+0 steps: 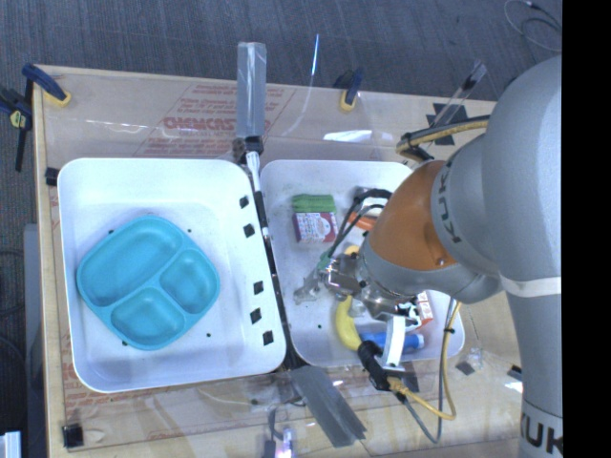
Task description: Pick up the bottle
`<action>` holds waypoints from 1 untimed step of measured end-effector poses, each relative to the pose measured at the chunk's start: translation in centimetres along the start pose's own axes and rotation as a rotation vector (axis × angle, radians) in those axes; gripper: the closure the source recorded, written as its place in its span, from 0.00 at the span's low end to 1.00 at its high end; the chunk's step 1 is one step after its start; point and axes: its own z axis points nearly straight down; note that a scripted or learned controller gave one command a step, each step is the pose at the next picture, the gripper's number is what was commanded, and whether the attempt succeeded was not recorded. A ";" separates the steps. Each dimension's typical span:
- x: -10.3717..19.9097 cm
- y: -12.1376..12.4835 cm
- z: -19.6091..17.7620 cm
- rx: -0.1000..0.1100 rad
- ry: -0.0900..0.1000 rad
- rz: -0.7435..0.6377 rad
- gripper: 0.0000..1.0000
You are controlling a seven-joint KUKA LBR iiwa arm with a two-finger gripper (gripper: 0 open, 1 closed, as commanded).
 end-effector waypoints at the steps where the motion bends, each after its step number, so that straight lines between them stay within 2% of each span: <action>1: 9.1 -3.1 -8.0 0.009 -0.001 0.145 0.00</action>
